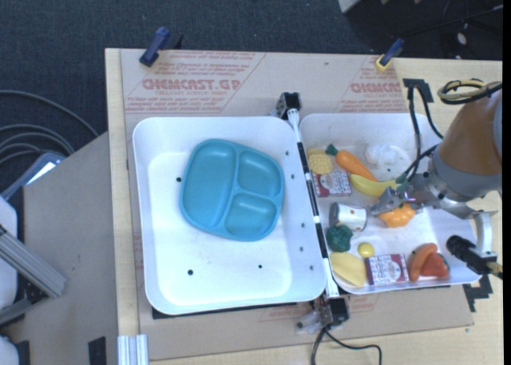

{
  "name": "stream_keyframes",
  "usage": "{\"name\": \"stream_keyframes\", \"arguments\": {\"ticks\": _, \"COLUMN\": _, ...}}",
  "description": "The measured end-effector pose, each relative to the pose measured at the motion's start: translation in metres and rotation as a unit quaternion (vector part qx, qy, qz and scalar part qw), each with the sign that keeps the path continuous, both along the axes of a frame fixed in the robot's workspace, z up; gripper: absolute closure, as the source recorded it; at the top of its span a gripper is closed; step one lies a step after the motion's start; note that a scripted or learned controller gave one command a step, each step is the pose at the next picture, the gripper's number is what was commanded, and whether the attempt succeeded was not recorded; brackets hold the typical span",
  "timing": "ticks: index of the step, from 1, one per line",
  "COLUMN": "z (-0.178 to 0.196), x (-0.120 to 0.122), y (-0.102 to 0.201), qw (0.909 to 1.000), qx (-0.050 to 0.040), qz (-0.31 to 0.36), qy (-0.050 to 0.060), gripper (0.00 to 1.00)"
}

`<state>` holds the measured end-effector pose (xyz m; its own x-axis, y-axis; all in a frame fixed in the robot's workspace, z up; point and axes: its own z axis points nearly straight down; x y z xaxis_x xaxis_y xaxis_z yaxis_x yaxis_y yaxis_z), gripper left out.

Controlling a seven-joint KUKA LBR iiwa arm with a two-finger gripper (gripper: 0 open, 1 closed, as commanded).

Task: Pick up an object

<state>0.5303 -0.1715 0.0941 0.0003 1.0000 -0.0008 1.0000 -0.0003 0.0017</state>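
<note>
The right bin (363, 125) holds several toy foods. My gripper (402, 198) reaches in from the right and sits low over the bin's middle, right above a small orange piece (398, 216) and next to a yellow banana (372, 186). Nearby are a carrot (354, 164), a corn cob (319, 162), a white crumpled item (386, 154) and a white cup (350, 216) lying on its side. I cannot make out whether anything is gripped.
The left bin (160, 259) holds a blue divided plate (233, 189). Along the right bin's front lie a yellow lemon (346, 267), a red-and-white box (386, 269), a red pepper (427, 262) and a green piece (338, 236). Cables (419, 112) hang by the arm.
</note>
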Motion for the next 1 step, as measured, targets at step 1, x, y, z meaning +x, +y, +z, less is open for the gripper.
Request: {"name": "stream_keyframes", "arguments": {"ticks": 1, "z": 0.1284, "x": -0.0022, "y": 0.066, "qw": 1.0, "qx": 0.0007, "qz": 0.001, "qy": 0.0, "gripper": 1.0}}
